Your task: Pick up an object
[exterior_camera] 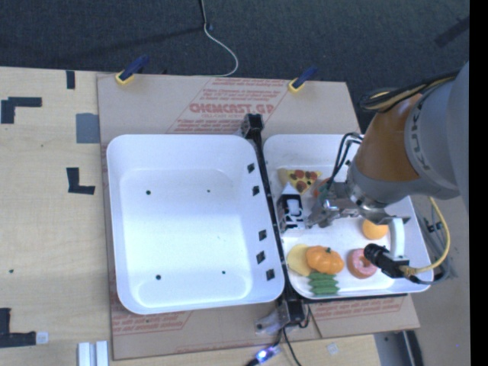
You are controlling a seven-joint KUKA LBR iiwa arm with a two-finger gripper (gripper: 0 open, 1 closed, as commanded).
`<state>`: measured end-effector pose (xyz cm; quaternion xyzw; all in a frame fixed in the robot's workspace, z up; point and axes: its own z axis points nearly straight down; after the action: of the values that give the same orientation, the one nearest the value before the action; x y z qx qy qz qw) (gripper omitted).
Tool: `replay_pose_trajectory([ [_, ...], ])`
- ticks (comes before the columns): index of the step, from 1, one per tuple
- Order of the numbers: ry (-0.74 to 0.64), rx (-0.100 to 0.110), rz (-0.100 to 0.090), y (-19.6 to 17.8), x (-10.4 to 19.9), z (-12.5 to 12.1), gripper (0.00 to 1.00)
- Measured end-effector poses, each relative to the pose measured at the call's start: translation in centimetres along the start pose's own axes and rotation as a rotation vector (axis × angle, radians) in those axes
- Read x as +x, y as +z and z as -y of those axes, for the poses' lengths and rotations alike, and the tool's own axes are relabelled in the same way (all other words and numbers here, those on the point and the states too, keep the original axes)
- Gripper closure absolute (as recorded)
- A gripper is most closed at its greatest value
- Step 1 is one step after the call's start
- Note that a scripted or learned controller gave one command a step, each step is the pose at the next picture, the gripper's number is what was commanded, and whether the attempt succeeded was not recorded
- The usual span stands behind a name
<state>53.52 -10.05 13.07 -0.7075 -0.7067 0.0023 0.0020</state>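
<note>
Hovering low in the right bin (347, 145), the fingers (322, 212) (opening unclear) sit beside a pizza slice (299, 179).

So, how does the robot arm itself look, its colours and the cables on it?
The arm is a thick rounded grey tube with a wide orange band above the wrist. The gripper is a small metallic grey and dark assembly. A black cable loops beside the wrist, and a yellow cable runs below the arm.
</note>
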Motion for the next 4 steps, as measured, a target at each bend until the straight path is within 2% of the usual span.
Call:
replay_pose_trajectory([
  [1,0.0,-0.023,0.004,1.7,0.0,-0.8,1.0],
  [2,-0.001,-0.021,0.004,1.0,0.1,-0.8,1.0],
  [3,0.002,-0.028,0.012,2.4,-0.2,2.0,1.0],
  [4,-0.004,0.001,0.009,2.9,-1.1,-7.0,1.0],
])
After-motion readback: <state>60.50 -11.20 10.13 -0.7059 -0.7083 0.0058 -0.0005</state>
